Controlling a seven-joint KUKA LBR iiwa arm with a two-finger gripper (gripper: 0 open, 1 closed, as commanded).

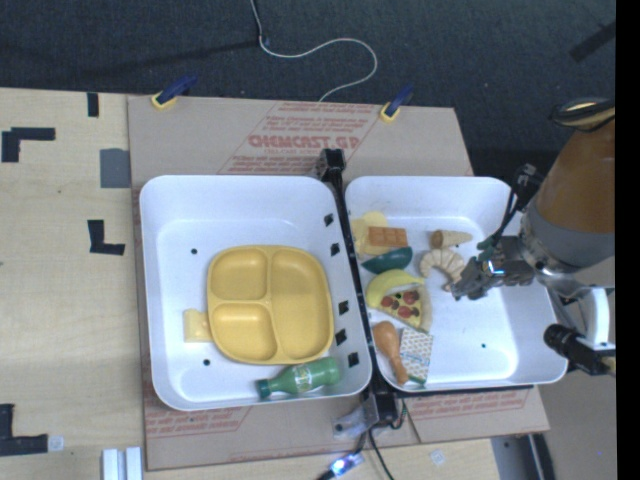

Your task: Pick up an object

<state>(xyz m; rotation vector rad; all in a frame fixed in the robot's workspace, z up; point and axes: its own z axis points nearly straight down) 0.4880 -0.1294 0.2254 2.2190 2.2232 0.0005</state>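
Observation:
My gripper (466, 286) hangs over the middle of the right bin (500, 353), just right of the toy food pile. Closest to it are a tan shrimp-like piece (441, 262) and a small brown piece (449, 237). Further left lie a cracker-like orange piece (385, 238), a dark green piece (388, 260), a yellow banana (384, 285), a pizza slice (405, 305), a carrot (388, 346) and a patterned packet (416, 350). Nothing shows between the fingers.
The left bin (170, 208) holds a yellow divided plate (270, 303), a green bottle (298, 379) lying near the front wall and a yellow slab (196, 325) beside the plate. A white cable (300, 50) runs behind the bins.

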